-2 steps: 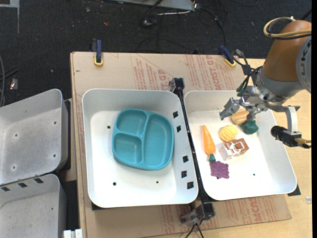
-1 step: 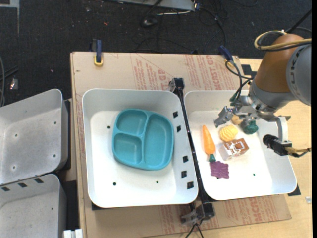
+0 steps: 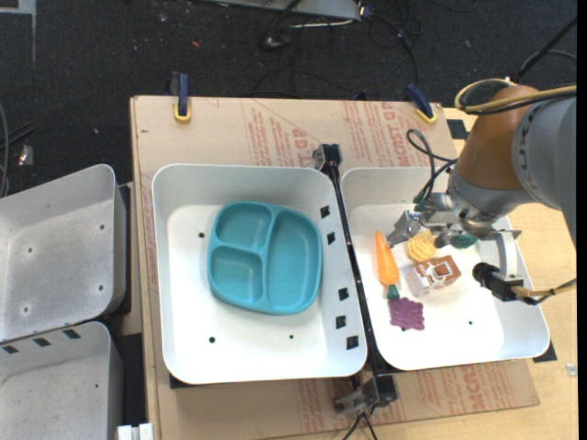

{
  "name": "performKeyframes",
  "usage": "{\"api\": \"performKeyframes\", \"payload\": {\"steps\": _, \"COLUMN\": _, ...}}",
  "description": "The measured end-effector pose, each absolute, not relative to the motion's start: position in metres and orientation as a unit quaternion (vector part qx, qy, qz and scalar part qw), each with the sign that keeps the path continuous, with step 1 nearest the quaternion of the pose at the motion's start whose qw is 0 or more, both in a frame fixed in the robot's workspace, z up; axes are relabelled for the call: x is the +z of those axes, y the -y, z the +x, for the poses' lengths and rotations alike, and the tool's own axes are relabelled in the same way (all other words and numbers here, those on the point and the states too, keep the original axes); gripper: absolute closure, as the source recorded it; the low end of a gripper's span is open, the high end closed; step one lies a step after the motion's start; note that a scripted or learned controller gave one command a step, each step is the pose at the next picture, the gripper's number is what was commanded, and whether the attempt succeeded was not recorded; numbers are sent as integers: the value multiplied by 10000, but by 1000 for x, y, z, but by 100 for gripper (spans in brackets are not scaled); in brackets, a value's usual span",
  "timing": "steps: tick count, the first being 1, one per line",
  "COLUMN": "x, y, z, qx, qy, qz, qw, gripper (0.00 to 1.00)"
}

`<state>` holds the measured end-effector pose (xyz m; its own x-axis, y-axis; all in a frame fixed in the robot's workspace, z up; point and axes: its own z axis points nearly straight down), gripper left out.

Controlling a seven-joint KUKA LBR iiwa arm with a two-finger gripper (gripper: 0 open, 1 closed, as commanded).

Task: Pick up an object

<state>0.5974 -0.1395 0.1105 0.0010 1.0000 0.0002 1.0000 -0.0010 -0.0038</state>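
The right bin (image 3: pixel 477 337) holds an orange carrot (image 3: pixel 386 259), a purple star-shaped piece (image 3: pixel 406 313), a yellow ridged piece (image 3: pixel 421 248) and a small clear box with brown and orange inside (image 3: pixel 440 274). My gripper (image 3: pixel 424 232) hangs low over the bin's upper middle. It is open, and its fingers are spread just above the yellow piece. A dark green piece (image 3: pixel 463 240) peeks out from beside the wrist. The carrot lies just left of the gripper, apart from it.
A teal divided plate (image 3: pixel 266 257) lies in the left bin (image 3: pixel 170 246). A black divider (image 3: pixel 347 246) runs between the bins. White trays (image 3: pixel 55 246) stand off the bench at left. The grey arm (image 3: pixel 514 154) covers the right bin's upper right.
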Motion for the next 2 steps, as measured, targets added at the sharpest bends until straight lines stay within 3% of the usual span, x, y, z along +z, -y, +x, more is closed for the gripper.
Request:
{"api": "performKeyframes", "payload": {"steps": 1, "x": 124, "y": 140, "z": 599, "qx": 0, "qy": 7067, "qz": -7075, "qw": -6, "gripper": 100}}
{"api": "performKeyframes", "payload": {"steps": 2, "x": 188, "y": 141, "z": 601, "qx": -18, "qy": 7079, "qz": -7064, "qw": -31, "gripper": 100}}
